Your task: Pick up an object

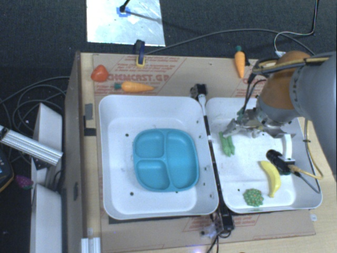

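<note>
Because the arm reaches in from the right, the gripper (230,131) sits low over the right bin (303,194), at the top end of the green pod (227,144), likely the target. Its fingers look spread, nothing between them. A banana (271,177) and broccoli (253,196) lie apart, nearer the front.

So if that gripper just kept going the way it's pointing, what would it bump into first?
Most likely the green vegetable, which lies just beyond the gripper in the right bin. Height is hard to judge from above, so it might touch the bin floor beside it instead.
</note>
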Robot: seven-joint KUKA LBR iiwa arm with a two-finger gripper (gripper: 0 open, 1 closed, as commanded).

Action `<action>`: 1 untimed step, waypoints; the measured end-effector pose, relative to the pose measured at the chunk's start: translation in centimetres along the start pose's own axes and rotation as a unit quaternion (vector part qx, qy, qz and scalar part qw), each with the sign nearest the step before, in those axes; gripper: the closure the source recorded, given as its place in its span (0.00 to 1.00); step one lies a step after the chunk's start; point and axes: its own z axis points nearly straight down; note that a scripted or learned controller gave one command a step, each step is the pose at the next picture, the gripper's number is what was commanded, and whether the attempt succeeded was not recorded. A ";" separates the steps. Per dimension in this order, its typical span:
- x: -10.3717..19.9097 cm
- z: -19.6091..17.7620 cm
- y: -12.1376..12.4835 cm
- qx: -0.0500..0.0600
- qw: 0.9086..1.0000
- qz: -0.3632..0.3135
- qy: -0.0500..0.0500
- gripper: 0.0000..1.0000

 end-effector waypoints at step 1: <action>-5.8 0.0 -2.4 0.001 1.000 0.001 -0.001 0.00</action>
